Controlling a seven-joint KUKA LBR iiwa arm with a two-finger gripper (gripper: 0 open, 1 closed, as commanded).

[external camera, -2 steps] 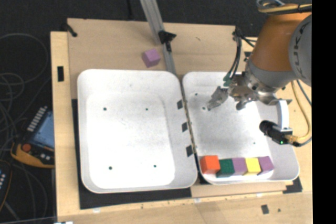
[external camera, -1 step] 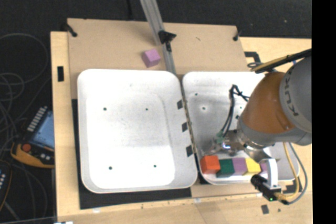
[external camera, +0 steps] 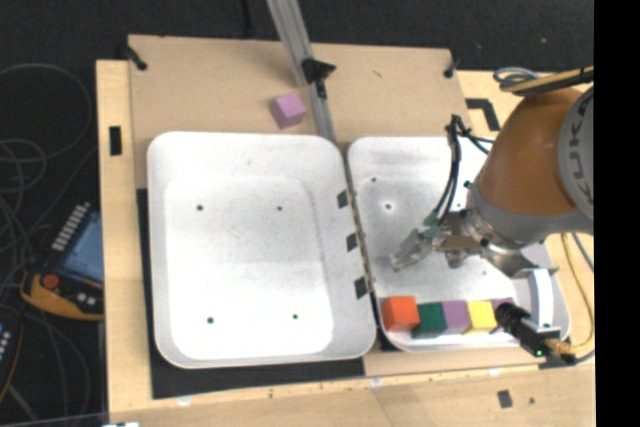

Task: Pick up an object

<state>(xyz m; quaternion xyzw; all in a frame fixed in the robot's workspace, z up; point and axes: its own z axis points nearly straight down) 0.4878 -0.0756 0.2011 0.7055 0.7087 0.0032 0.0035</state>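
Four blocks stand in a row along the front wall of the right bin (external camera: 400, 155): an orange block (external camera: 401, 312), a green block (external camera: 431, 318), a purple block (external camera: 457, 315) and a yellow block (external camera: 483, 316). My gripper (external camera: 407, 252) hangs over the middle of the right bin, behind the row and apart from it. Its fingers are open and I see nothing between them. The arm's orange band (external camera: 530, 155) covers the bin's right side.
The left bin (external camera: 250, 245) lies beside the right one. A loose purple cube (external camera: 289, 110) sits on the bench behind the left bin. A slanted metal pole (external camera: 290, 15) rises from between the bins. Cables and a handheld pendant (external camera: 65, 265) lie at far left.
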